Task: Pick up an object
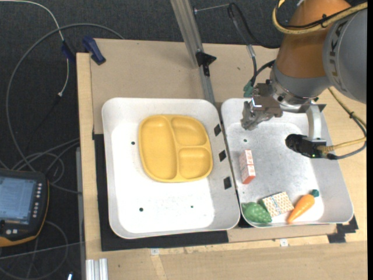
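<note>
Along the near edge of my right bin [344,206] lie a green soft toy [256,212], a patterned packet [276,203] and a toy carrot [300,207], bunched close together. The carrot looks light, stiff and smooth, so I judge it best taken across its thick middle. Farther in, a small red-and-white box [247,165] lies alone, light and flat-sided, the easiest hold. The yellow divided plate [175,147] sits in the left bin [116,174]. My jaws [254,114] hover over the far edge, wrist tilted downward; whether they are wide or narrow I cannot tell.
</note>
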Action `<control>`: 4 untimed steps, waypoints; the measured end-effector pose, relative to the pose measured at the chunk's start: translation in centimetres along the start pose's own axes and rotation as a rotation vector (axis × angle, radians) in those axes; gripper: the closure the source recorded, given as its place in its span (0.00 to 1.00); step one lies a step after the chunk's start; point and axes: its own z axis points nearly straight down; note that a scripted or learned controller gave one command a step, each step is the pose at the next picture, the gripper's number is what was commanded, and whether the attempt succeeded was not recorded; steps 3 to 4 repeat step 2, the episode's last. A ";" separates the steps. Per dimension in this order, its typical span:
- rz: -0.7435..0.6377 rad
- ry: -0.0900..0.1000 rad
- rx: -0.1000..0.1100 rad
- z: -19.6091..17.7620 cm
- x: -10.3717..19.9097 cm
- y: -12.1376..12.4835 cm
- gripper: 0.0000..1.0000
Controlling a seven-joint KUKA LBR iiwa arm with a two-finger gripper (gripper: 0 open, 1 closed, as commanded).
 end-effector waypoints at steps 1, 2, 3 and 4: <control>0.001 -0.001 0.000 1.4 4.9 0.4 1.00; -0.001 -0.001 -0.006 0.6 10.1 0.1 1.00; -0.001 -0.001 -0.006 0.6 10.1 0.1 1.00; -0.001 -0.001 -0.006 0.6 10.1 0.1 1.00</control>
